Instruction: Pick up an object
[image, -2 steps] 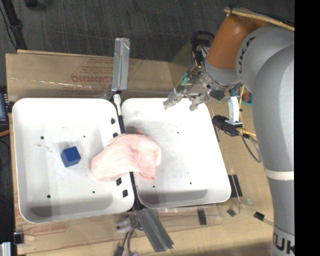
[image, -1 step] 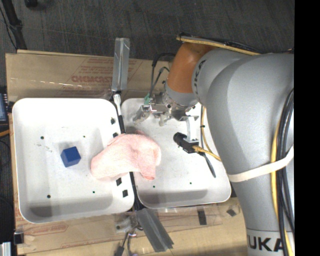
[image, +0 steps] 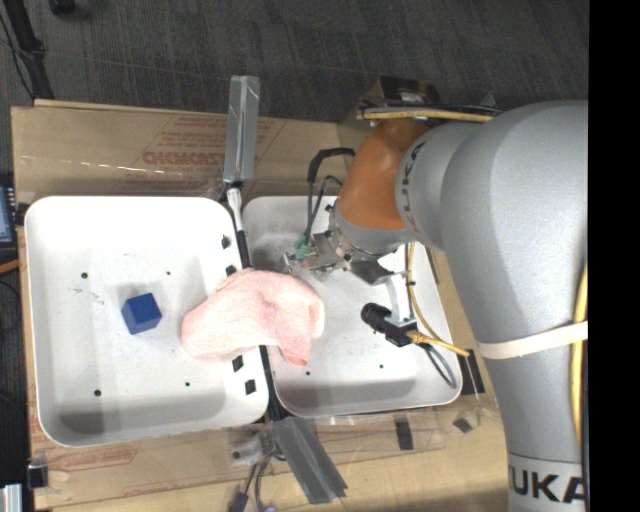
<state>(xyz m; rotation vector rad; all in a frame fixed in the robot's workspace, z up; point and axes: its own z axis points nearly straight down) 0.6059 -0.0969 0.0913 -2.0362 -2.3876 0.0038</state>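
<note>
A pink cloth (image: 256, 315) lies bunched over the divider between the two bins, partly in each. A small blue cube (image: 141, 312) sits on the floor of the left bin (image: 60, 330). My gripper (image: 303, 256) is low in the right bin (image: 345, 385), just above the cloth's upper right edge. Its metal fingers are too small and cluttered to tell their state, and I see nothing held between them.
The grey arm with its orange band (image: 372, 190) covers the right bin's far right side. A metal bar (image: 240, 130) rises from the divider at the back. Cardboard (image: 120, 140) lies under and behind the bins.
</note>
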